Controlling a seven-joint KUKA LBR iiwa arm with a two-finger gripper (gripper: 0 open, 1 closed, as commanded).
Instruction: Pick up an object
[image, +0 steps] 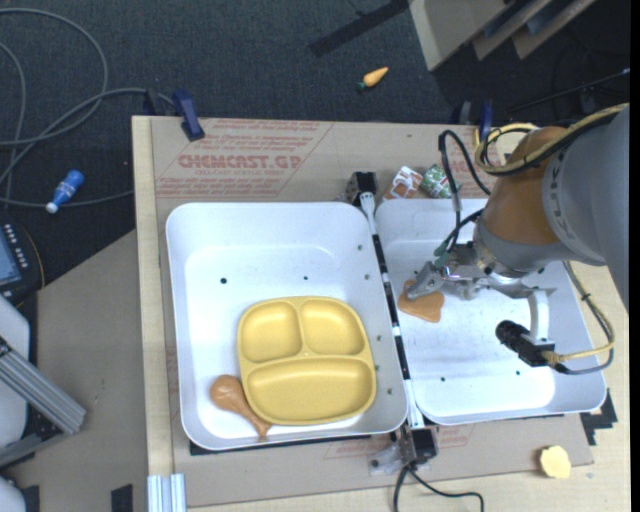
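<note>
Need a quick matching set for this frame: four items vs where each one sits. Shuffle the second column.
Items:
1. yellow divided plate
2. orange drumstick toy
3. orange wedge
4. blue bottle

Places:
A. on the dark floor, left of the bench
B. right bin, near its left wall, by the tool
C. left bin, middle
D. left bin, front-left corner, against the plate

Pairs: 1-C, 2-D, 3-B, 4-A

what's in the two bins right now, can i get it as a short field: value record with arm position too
left bin: yellow divided plate, with an orange-brown drumstick-shaped toy at its lower left corner
right bin: small orange-brown wedge-shaped piece near the left wall
arm: over the right bin
gripper: just above the wedge-shaped piece
grasp: cannot tell from this view
</note>
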